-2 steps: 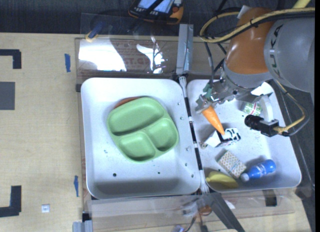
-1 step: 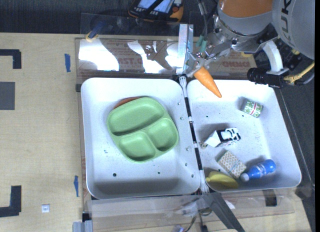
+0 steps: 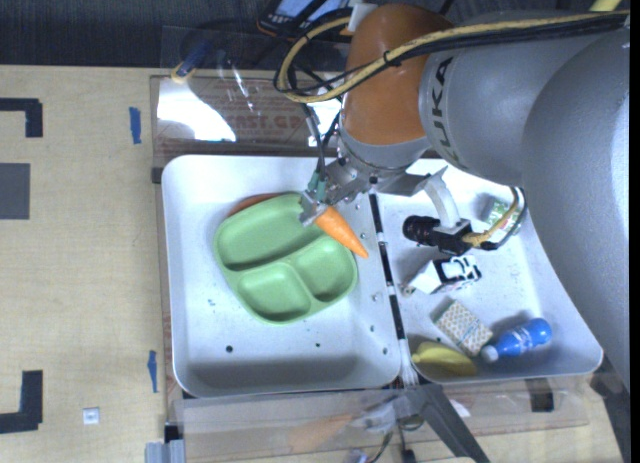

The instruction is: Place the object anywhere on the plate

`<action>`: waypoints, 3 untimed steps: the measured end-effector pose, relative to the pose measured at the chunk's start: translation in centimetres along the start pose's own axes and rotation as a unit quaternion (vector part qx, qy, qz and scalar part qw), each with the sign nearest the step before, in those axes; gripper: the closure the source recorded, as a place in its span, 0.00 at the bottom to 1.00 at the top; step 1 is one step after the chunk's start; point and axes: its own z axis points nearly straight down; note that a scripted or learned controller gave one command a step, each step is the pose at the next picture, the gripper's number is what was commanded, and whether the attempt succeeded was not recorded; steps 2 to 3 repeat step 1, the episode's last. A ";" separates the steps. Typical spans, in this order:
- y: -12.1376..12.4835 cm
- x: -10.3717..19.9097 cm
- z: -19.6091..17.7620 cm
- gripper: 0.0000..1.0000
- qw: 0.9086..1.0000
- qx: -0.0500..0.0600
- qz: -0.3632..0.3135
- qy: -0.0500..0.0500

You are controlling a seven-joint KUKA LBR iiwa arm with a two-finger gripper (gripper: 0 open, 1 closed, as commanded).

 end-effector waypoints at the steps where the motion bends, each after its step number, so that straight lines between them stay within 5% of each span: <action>1: 0.0 -0.1 0.0 0.00 1.000 0.000 0.000 0.000; 3: 0.0 -0.1 0.0 0.00 1.000 0.000 0.000 0.000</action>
